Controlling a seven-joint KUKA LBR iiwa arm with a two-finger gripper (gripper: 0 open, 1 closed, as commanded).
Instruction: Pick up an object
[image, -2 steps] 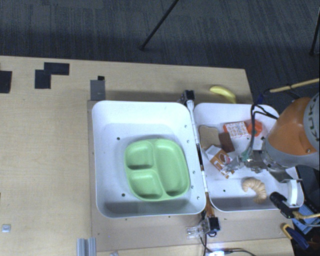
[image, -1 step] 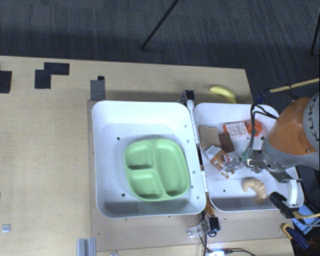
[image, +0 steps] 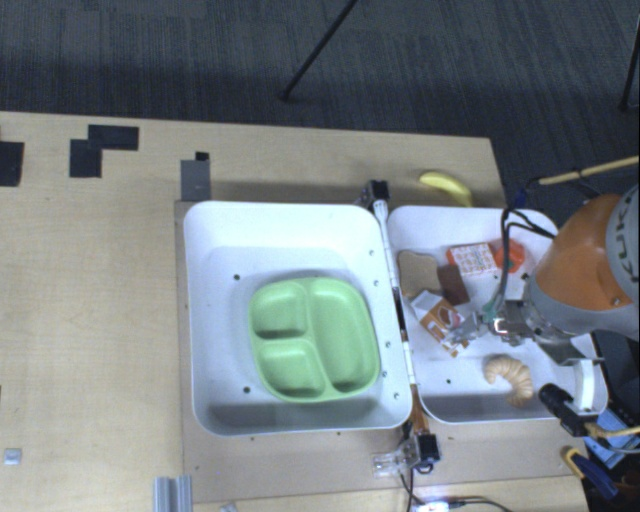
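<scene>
arm (image: 585, 265) reached in from right, low over right bin (image: 432, 395) | gripper (image: 492, 322) beside snack packet (image: 443, 320), likely target | grip state: cannot tell | croissant (image: 510, 373) near, green tray (image: 313, 338) in left bin (image: 215, 300)

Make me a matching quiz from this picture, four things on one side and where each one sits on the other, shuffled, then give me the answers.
Things:
1. green tray
2. croissant
3. banana
4. gripper

Places:
A. on the bench behind the right bin
B. in the left bin
C. over the middle of the right bin
D. near the front edge of the right bin

Pairs: 1-B, 2-D, 3-A, 4-C
</scene>
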